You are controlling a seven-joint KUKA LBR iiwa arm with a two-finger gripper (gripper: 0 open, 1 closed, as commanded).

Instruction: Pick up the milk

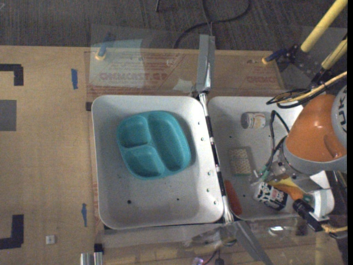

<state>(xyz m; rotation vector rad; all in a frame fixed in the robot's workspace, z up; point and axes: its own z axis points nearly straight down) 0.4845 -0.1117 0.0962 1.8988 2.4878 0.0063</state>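
Overhead, the arm [317, 134] comes in from the right across the right bin [229, 134]. Its orange band bulges above that bin's right side, with the grey wrist just beneath it. From the wrist the arm slants down and to the left, so the gripper [266, 175] sits low over the bin floor in the half nearer the bottom edge. Whether the claw is set wide or narrow cannot be told, because the wrist and cables crowd that spot and the tip is small and blurred.

The milk [270, 195], a small carton with black and white patches, lies tilted on the floor of the right bin close to its bottom edge. It is just below the gripper in the view. Whether the two touch cannot be made out, and nothing shows the carton clasped.

Elsewhere in the right bin, a small pale jar [253, 120] lies on its side near the top edge. A tan speckled pad [240, 160] rests near the middle, left of the gripper. An orange-red stick [234, 199] lies along the left wall by the bottom left corner.

The left bin [110, 197] holds a teal divided plate [154, 145], set toward its top edge. Both bins rest side by side on the bench [44, 148].
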